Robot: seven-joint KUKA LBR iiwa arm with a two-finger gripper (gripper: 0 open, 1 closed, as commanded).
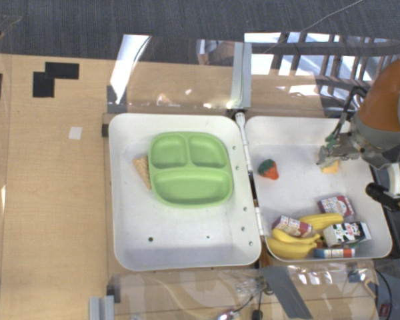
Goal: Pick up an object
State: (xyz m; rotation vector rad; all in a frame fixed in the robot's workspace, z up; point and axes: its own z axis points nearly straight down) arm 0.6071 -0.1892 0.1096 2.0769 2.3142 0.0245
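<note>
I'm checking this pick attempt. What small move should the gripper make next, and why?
Probably close and then lift a little. The two-finger gripper sits right over a small pale yellow piece in the right white bin, well away from the red strawberry toy. Whether the piece is already between its fingers cannot be told.

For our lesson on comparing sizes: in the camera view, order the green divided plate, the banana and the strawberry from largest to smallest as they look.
1. Green divided plate, by far the largest.
2. Banana, clearly smaller than the plate.
3. Strawberry, the smallest.
</note>
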